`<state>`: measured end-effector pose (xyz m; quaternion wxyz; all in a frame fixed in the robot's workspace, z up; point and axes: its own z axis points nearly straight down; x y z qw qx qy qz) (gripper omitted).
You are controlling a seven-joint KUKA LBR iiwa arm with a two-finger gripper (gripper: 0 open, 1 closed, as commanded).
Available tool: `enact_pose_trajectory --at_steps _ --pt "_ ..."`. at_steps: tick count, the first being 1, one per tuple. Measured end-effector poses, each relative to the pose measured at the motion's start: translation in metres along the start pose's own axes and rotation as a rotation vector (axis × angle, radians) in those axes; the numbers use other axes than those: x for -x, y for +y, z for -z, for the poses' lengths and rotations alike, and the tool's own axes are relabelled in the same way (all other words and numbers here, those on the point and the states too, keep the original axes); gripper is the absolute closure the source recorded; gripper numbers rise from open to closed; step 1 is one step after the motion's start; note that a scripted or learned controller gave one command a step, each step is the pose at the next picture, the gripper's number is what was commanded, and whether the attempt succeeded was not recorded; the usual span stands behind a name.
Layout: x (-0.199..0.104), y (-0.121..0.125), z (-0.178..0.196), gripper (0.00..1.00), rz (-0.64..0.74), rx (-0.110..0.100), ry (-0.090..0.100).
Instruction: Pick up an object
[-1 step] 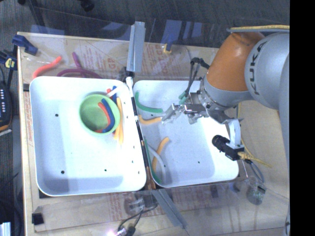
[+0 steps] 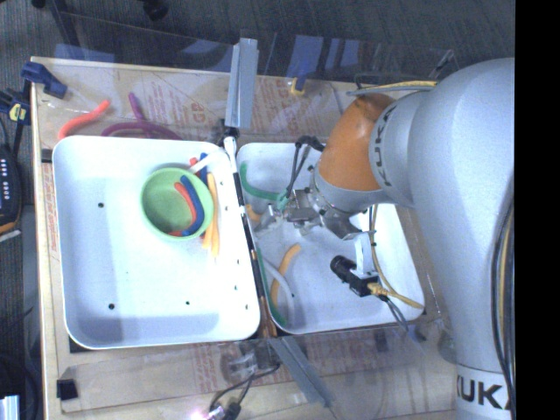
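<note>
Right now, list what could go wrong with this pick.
1. The gripper sits low in the right bin near its left wall, so the fingers may scrape the wall.
2. The orange curved piece lies apart from the gripper; closing here could miss it.

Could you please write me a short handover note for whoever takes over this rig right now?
Gripper: down in the right bin, near its left wall; whether it is open or shut cannot be told, and no hold is visible.
Things: green bowl with colourful pieces sits in the left bin; an orange piece and a green ring lie in the right bin by the gripper.
Done: no object seen lifted.
Left: grasp one object and raise it.
</note>
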<state>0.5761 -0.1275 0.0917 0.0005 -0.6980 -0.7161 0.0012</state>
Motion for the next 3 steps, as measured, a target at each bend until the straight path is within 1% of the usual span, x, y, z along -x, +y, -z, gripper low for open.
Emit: enact_pose_trajectory --at_steps 1,2,3 --pt "0.001 -0.069 0.005 0.00 0.141 0.017 -0.006" --pt "0.001 -0.070 0.013 1.00 0.148 0.014 -0.007" --pt "-0.053 -0.014 0.197 1.00 0.167 0.002 0.001"
